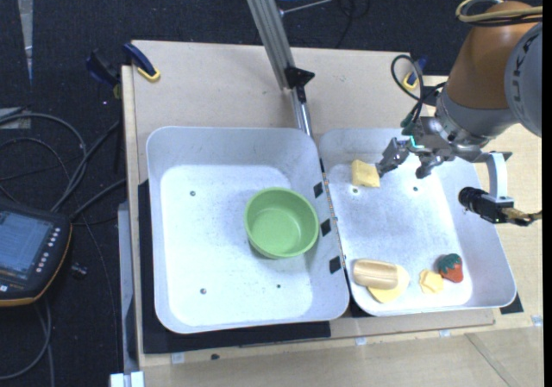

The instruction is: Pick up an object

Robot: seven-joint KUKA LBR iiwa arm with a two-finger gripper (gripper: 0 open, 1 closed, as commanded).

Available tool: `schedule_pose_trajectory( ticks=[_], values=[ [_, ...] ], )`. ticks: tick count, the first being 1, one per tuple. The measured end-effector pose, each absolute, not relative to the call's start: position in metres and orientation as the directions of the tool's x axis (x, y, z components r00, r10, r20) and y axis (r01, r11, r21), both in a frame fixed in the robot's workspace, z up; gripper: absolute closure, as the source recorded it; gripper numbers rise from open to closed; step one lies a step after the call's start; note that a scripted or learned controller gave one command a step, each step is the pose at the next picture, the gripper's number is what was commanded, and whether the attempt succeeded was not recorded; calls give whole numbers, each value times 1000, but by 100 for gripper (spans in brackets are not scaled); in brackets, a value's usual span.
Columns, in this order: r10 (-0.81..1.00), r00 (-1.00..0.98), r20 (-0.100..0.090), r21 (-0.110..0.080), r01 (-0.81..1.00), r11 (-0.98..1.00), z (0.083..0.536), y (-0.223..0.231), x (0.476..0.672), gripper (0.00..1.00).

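Note:
My gripper (405, 161) hovers over the far part of the right bin (483, 243), its two dark fingers spread apart with nothing between them. A yellow wedge-shaped block (366, 174) lies just left of the fingertips, near the bin's far left corner. At the bin's near edge sit a tan bun-like piece on a yellow slice (378, 277), a small yellow chunk (431, 282) and a red strawberry-like toy with a green top (450, 267). In the left bin (172, 204) a green bowl (281, 222) stands upright on the right side.
A slanted metal pole (272, 32) rises from the bench behind the seam between the bins. Black clips sit along that seam. The middle of the right bin's floor is bare, as is most of the left bin's floor.

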State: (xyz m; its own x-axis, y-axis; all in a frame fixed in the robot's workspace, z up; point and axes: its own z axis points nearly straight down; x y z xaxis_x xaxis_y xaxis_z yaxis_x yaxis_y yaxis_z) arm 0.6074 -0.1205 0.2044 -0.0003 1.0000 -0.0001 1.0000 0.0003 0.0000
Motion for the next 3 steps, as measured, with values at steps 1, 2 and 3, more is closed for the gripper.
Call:
schedule_pose_trajectory(
  ticks=[1, 2, 3],
  values=[
    [1000, 0, 0, 0, 1000, 0, 204, -120, 607, 0],
    [1000, -1, 1, -5, 1000, 1, 142, -117, 604, 0],
    [1000, 0, 0, -4, 1000, 0, 93, -117, 603, 0]
  ],
)
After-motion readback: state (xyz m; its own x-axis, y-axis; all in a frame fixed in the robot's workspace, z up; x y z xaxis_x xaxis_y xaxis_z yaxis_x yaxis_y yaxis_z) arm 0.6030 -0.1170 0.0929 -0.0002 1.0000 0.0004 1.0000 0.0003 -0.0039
